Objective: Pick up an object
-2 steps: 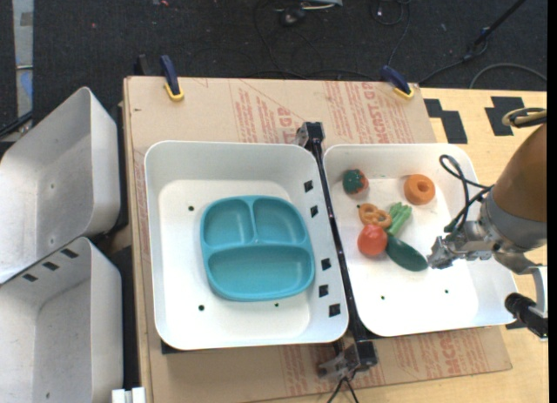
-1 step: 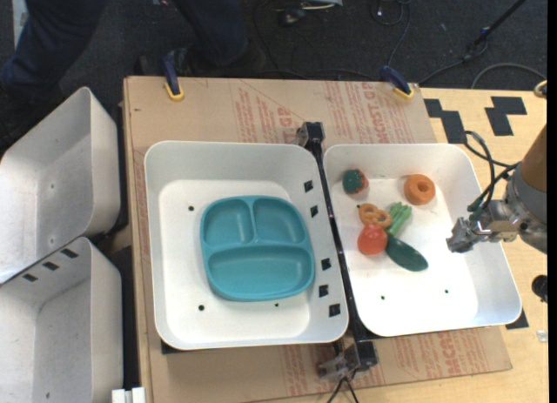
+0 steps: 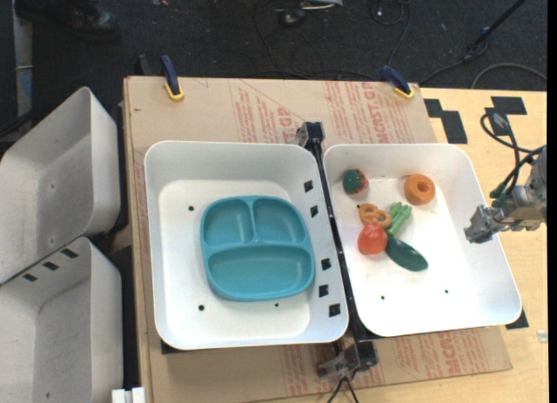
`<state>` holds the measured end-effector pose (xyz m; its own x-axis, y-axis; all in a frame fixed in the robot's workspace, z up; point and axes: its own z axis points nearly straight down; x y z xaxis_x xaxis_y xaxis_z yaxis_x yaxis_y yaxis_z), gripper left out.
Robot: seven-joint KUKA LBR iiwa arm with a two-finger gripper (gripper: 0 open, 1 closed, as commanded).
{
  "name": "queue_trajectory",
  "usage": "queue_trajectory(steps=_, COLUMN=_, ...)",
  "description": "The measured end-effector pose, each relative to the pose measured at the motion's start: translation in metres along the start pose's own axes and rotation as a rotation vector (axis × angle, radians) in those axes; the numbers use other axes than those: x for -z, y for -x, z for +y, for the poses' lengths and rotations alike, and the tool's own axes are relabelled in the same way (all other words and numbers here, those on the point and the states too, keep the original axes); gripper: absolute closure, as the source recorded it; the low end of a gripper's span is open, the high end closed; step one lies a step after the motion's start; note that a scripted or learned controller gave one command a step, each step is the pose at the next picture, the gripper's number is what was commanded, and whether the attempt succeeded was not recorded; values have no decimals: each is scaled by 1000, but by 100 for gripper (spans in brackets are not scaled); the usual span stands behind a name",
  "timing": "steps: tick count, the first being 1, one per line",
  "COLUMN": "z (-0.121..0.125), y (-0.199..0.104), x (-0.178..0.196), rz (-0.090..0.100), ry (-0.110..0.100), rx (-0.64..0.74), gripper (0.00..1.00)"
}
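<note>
- Gripper (image 3: 481, 225): at the right rim of the right bin (image 3: 487, 292), low over its edge; whether the claw is released or clenched cannot be told, and nothing shows in its grasp
- Orange ring (image 3: 419, 189): nearest item, left of the claw and slightly farther back
- Dark green vegetable (image 3: 406, 254): left of the claw, slightly nearer the front
- Red tomato (image 3: 372, 240), light green piece (image 3: 399, 216) and small orange pretzel shape (image 3: 373, 214): clustered farther left, the tomato touching the vegetable's end
- Red and green berry (image 3: 353, 182): farthest left in this bin
- Teal 3-compartment plate (image 3: 258, 247): well apart, in the left bin (image 3: 165, 245)
</note>
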<state>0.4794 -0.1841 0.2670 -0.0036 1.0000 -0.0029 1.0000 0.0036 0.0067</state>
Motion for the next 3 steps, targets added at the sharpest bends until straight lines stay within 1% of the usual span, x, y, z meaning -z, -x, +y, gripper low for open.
queue_trajectory(steps=1, z=1, y=0, x=32, rz=1, ry=-3, rx=0, gripper=100)
queue_trajectory(steps=2, z=20, y=-56, x=32, rz=3, ry=-5, rx=4, gripper=100)
queue_trajectory(steps=3, z=44, y=-106, x=14, rz=3, ry=-9, rx=4, gripper=100)
